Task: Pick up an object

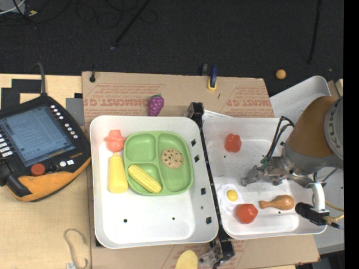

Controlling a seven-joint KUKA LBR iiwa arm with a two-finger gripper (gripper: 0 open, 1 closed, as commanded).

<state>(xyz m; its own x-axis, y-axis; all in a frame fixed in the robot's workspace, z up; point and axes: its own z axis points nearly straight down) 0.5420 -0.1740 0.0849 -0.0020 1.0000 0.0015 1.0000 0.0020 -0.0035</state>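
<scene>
A black and orange control pendant (pixel 39 150) with a lit screen lies on the bench at the left. A blue and yellow clamp (pixel 212 78) grips the cardboard sheet (pixel 129 97) behind the 2 bins. A small orange ball (pixel 280 74) rests on dark floor (pixel 168 27) beyond.

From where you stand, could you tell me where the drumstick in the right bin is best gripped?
Probably across the drumstick's narrow pale handle, coming straight down from above. It lies flat, its thick brown end to the right, with the tomato close at the lower left.
</scene>
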